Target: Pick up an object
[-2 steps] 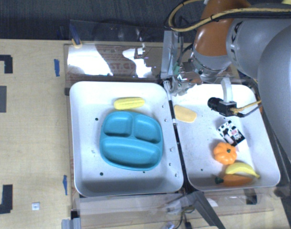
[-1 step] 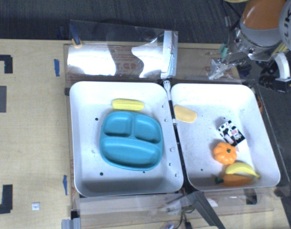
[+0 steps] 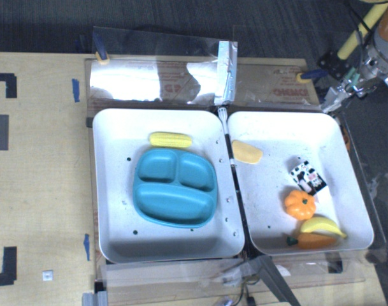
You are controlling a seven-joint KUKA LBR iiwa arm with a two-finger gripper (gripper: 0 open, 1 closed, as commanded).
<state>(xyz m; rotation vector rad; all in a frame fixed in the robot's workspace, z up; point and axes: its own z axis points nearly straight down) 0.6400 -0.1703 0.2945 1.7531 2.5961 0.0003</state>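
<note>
The camera view is showing two white bins. A blue divided plate (image 3: 176, 187) is lying mid-floor in the left bin (image 3: 111, 190), a yellow corn cob (image 3: 170, 139) just beyond it. In the right bin (image 3: 353, 171), a yellow wedge (image 3: 246, 152) is sitting near the far left corner; a black-and-white toy (image 3: 308, 177), orange pumpkin (image 3: 300, 204), banana (image 3: 322, 226) and carrot (image 3: 316, 240) are clustering toward the near right corner.

Smooth white plastic bins (image 3: 111, 190), a glossy blue plastic tray (image 3: 175, 187), pale matt bench (image 3: 37, 171), perhaps wood.
</note>
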